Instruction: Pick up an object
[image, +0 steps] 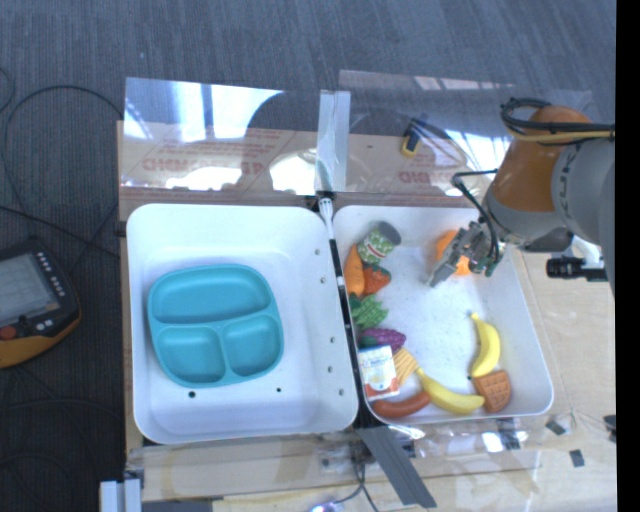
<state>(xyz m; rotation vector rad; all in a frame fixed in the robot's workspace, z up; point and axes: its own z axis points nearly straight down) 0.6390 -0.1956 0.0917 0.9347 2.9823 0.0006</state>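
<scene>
Landmark: right bin. Nearest, at its front edge: red sausage, 2 bananas, brown waffle piece. Mid left inside: purple grapes, carrot. Far right inside: gripper, jaws lowered, clamped on orange object. Left of right bin: left bin with teal 3-section plate.

The two bins are plain white, and the left one carries a solid teal sectioned tray. In the right bin lie two yellow bananas, an orange carrot, a purple piece and a reddish-brown sausage. The arm is grey with an orange band.
</scene>
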